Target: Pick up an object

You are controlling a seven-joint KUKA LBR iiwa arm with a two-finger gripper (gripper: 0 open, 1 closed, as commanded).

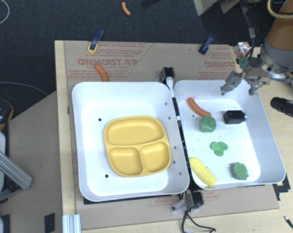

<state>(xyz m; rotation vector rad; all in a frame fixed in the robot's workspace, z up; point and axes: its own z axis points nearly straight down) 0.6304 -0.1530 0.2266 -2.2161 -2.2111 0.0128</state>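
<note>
Two white bins side by side on the bench, left bin bigger in view, right bin holding the small stuff. Yellow tray sits mid left bin, three compartments, one wide at 12 and two smaller at 6, nothing in them.

My arm comes in at 2 o'clock of the frame, orange band visible. My claw hangs over the top rim of the right bin, at 12 o'clock of that bin, fingers spread apart, nothing between them.

Right bin items, big to small: corn at 7 o'clock, lying slanted, hard against the left wall; hot dog at 10 o'clock, slanted; black block near centre top, well below my claw; green ball just under the hot dog, close to touching; green berry at 5 o'clock; broccoli at centre.

Outside the bins: an orange sausage on the bench at 11 o'clock of the left bin, a smaller orange bit on the dark floor at 12 o'clock of the frame. Clamps: yellow clip and blue clip on the bench's far edge.
</note>
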